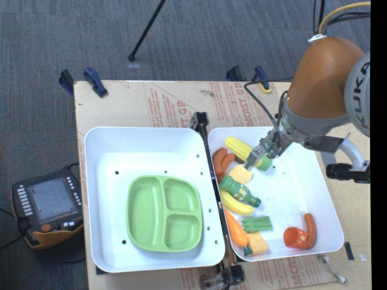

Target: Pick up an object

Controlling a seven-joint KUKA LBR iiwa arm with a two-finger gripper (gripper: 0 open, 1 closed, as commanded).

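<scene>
Two shallow white bins are set side by side on the bench. Left bin (103, 162): one green divided plate (164, 213), three compartments, lying flat near the middle.

Right bin (314, 192), contents listed left to right along its left wall:
- sausage pair (220, 160), red-brown, at the upper left;
- carrot (237, 229), orange, long axis running from upper left to lower right;
- banana (237, 205), yellow, curved, lying just above the carrot;
- green bottle (239, 191), lying on its side across the banana, dark cap pointing to the lower right;
- cheese block (241, 174), pale yellow, touching the bottle's upper end;
- corn cob (239, 148), yellow, long axis from upper left to lower right, its lower end pointing toward the gripper;
- green bean bundle (257, 223) and a pale wedge (258, 244) below it;
- red pepper (295, 238) with a red sausage (310, 228) upright beside it, at the lower right.

Gripper (261, 161): lowered over the corn cob's lower end, beside the cheese block. A small green piece is seen at its tip. Finger spacing cannot be told, nor whether anything is clamped.
</scene>
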